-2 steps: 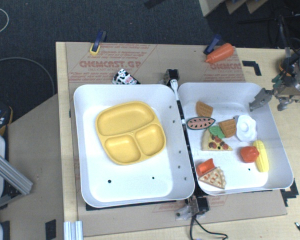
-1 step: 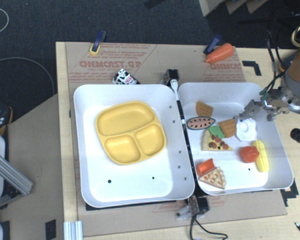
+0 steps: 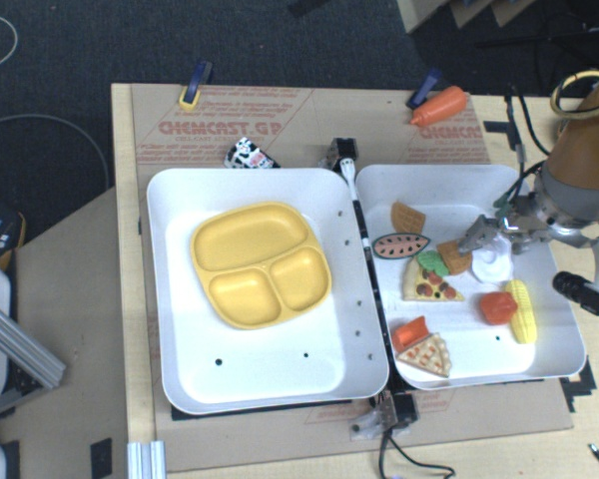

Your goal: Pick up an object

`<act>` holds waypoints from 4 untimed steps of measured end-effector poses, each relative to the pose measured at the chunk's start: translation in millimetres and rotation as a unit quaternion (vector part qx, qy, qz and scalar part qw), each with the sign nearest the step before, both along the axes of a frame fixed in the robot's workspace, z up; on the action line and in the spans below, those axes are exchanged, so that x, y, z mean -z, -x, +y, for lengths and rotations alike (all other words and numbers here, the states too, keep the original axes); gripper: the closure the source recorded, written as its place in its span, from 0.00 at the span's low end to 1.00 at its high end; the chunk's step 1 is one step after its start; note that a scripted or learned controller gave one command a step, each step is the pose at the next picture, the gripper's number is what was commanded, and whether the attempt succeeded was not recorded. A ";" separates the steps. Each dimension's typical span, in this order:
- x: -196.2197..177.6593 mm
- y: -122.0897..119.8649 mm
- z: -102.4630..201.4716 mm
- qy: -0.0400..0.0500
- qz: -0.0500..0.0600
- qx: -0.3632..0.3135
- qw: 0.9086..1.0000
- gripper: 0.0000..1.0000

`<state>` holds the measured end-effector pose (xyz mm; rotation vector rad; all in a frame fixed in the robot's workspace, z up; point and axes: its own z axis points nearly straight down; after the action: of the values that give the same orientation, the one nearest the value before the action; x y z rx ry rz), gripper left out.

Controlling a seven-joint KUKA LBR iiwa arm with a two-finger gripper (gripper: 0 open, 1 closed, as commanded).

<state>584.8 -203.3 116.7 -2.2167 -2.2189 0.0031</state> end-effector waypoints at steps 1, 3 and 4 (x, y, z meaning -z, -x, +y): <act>28.6 -2.4 0.3 0.000 -0.003 0.000 1.000 0.00; -35.6 -15.6 5.0 0.003 -0.006 0.000 1.000 1.00; -82.1 -9.9 2.7 0.003 -0.006 0.000 1.000 1.00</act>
<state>594.7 -200.6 198.8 -2.2252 -2.2272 -0.0041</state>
